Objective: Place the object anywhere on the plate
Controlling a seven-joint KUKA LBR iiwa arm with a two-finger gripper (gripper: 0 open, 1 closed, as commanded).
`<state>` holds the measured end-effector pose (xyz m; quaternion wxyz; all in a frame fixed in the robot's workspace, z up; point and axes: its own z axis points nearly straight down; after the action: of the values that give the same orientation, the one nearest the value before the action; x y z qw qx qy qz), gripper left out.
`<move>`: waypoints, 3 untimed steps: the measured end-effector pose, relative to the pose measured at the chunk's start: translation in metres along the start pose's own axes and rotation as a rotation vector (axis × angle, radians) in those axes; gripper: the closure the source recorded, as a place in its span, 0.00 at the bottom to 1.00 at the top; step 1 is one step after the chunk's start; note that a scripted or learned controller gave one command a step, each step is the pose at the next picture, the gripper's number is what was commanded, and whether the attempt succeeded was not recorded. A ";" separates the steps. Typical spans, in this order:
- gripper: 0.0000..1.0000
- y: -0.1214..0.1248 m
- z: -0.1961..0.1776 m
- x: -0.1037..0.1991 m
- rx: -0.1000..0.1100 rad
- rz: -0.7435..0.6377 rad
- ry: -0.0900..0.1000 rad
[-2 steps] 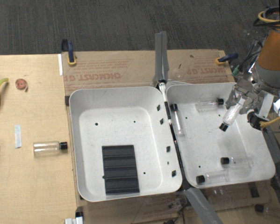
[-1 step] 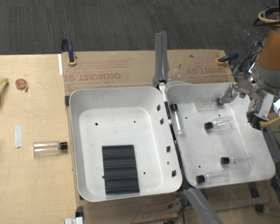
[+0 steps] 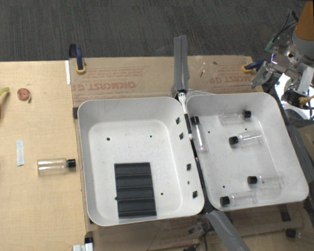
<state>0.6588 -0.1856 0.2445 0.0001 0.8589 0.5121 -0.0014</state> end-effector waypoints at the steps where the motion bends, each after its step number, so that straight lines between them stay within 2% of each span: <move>1: 0.00 -0.025 -0.131 -0.039 0.001 0.057 0.000; 2: 0.00 -0.003 -0.191 -0.035 0.001 0.219 -0.001; 3: 0.00 -0.007 -0.195 0.005 0.002 0.392 -0.001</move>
<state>0.6558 -0.1780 0.4398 -0.0003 0.9422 0.3351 -0.0022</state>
